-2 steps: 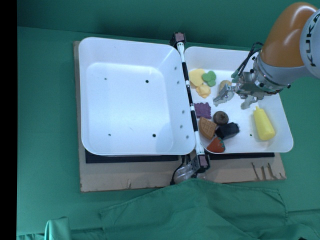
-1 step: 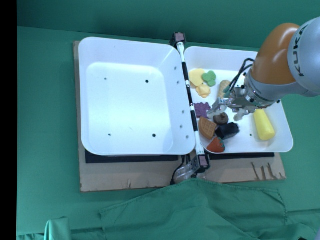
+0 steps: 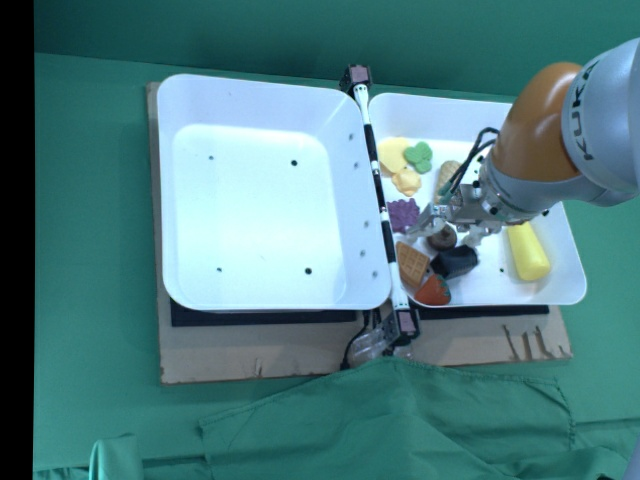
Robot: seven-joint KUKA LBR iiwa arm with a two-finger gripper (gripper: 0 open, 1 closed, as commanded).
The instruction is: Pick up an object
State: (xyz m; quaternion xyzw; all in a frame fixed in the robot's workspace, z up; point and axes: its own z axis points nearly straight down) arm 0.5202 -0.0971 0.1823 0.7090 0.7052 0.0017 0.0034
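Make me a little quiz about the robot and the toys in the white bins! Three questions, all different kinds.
1. True or false: the toys lie in the left bin.
2. Which toy lies nearest the right bin's right-hand wall? A) purple grapes B) yellow block C) black toy
3. Fill in: the gripper hangs over the ____ bin.

Key: 1 false, they lie in the right bin. 2 B. 3 right.

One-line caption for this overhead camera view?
Arm's pincer low over toy foods in the right bin, beside the left bin.
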